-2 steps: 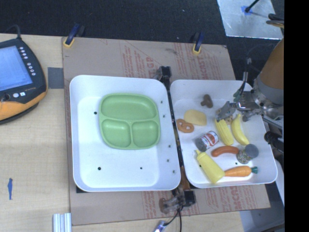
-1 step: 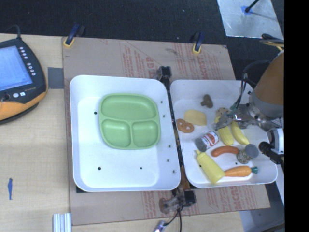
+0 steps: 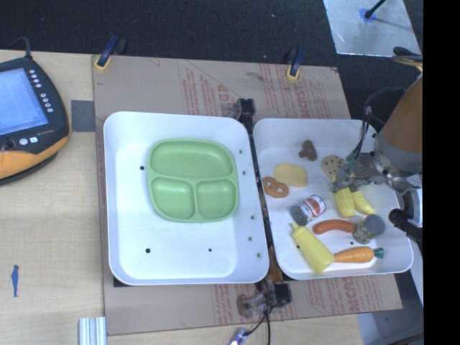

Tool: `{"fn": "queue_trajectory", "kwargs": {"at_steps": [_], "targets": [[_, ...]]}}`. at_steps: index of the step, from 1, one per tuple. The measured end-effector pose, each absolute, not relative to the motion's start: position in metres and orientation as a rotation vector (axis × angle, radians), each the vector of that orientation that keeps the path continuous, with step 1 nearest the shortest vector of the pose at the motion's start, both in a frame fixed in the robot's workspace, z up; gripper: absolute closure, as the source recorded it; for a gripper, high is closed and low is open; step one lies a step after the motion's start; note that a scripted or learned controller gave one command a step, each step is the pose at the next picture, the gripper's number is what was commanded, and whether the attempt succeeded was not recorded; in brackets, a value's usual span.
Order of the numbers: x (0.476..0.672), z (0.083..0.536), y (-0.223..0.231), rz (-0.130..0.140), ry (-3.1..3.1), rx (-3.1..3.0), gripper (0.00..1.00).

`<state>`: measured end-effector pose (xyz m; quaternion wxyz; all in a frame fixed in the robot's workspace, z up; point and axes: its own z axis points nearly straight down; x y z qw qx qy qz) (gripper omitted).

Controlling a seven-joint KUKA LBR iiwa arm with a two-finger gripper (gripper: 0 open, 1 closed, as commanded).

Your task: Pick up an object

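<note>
Clutter sits closest to the pincer (image 3: 351,180), which hangs low over the right bin (image 3: 280,264), near its right wall; we cannot tell whether it is open or closed, and we see nothing held in it. Just below it lie two yellow toy pieces, a corn cob (image 3: 345,203) and a banana-like piece (image 3: 364,203), touching each other; we judge one of these the likely target, since the tool is poised almost over them. A speckled cookie (image 3: 331,165) lies just to its left. Slightly farther toward us are a sausage (image 3: 334,227) and a grey round piece (image 3: 374,226), then a carrot (image 3: 353,255) and a yellow bottle (image 3: 313,247) against the near rim. Packed this tightly, the items leave little room for a clean descent, and the bin wall on the arm's side hems in any approach. More open floor lies leftward, around the small can (image 3: 310,207), a pale yellow slice (image 3: 291,174), a pretzel (image 3: 274,187) and a brown lump (image 3: 308,149). Well beyond, across the shared rims, the left bin (image 3: 129,257) holds a green divided plate (image 3: 194,180).
</note>
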<state>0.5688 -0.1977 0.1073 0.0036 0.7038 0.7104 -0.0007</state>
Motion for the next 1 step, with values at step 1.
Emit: {"fn": "queue_trajectory", "kwargs": {"at_steps": [1], "targets": [[0.5214, 0.2068, -0.1285, -0.004, 2.230, 2.216, 1.00]]}}
